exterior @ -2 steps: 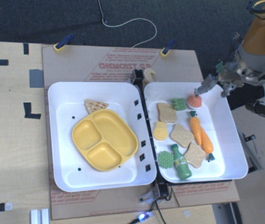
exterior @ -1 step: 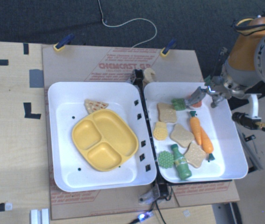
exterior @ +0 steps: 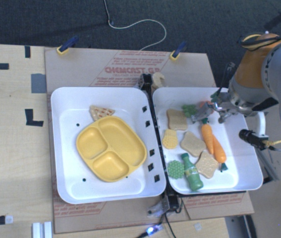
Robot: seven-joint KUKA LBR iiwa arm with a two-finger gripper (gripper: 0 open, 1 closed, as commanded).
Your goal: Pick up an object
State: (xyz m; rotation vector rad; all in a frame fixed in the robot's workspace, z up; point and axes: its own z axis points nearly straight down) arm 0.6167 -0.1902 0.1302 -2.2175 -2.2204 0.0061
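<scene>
End effector (exterior: 210, 109) low over the right bin's (exterior: 249, 182) upper right part, at about 1 o'clock from that bin's centre; fingers too small and cluttered to read, so cannot tell their state. Nothing clearly seen between them.

Largest first:
- Bench (exterior: 11, 133): pale wood with black marks, cardboard sheet (exterior: 130, 68) under both bins.
- Left bin (exterior: 61, 103): white, shallow, at 9 o'clock of the right bin, walls touching.
- Yellow divided tray (exterior: 111, 148): near left bin's centre, tilted.
- Orange carrot (exterior: 213, 142): right bin, at 3 o'clock of centre, just below the end effector.
- Green bottle (exterior: 192, 173): at 6 o'clock.
- Toast slices (exterior: 177, 119): at 11 o'clock, others near centre and 5 o'clock.
- Waffle wedge (exterior: 101, 112): at 12 o'clock of the tray, touching its rim.
- Green ridged disc (exterior: 176, 169): at 9 o'clock of the bottle, touching.
- Yellow round cracker (exterior: 169, 139): at 9 o'clock of centre.
</scene>
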